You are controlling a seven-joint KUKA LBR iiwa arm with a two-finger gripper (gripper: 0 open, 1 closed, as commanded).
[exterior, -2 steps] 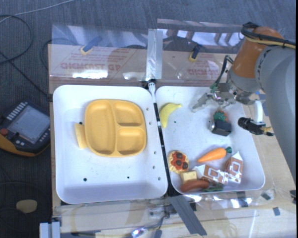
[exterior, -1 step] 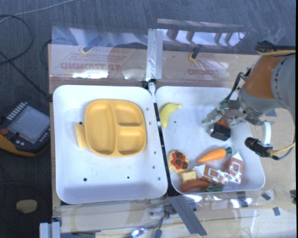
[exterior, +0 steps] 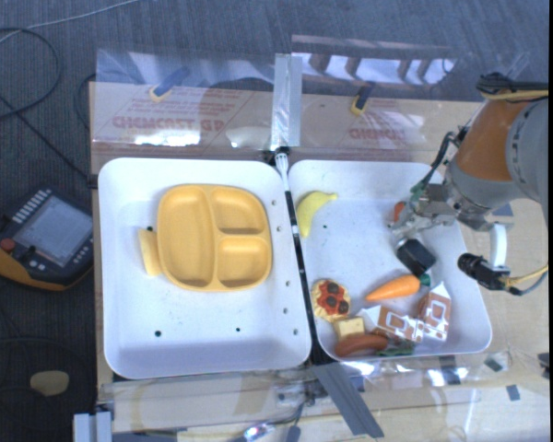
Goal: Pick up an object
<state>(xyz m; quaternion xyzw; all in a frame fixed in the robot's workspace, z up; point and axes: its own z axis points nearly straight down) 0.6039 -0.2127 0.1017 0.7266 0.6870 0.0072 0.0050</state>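
We're in approach: gripper (exterior: 422,212) hangs low over the right bin (exterior: 369,201), nothing visibly held; can't tell the fingers' state. Next: pick a target, likely the carrot (exterior: 394,289), and descend. Left bin (exterior: 120,274): yellow divided plate (exterior: 214,237). Right bin: carrot, banana (exterior: 313,207), pizza slice (exterior: 331,297), sausage (exterior: 359,344).

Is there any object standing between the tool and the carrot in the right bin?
Yes, partly. A small black object lies between the tool and the carrot, just above the carrot's thick end. Otherwise bare floor of the right bin surrounds it.
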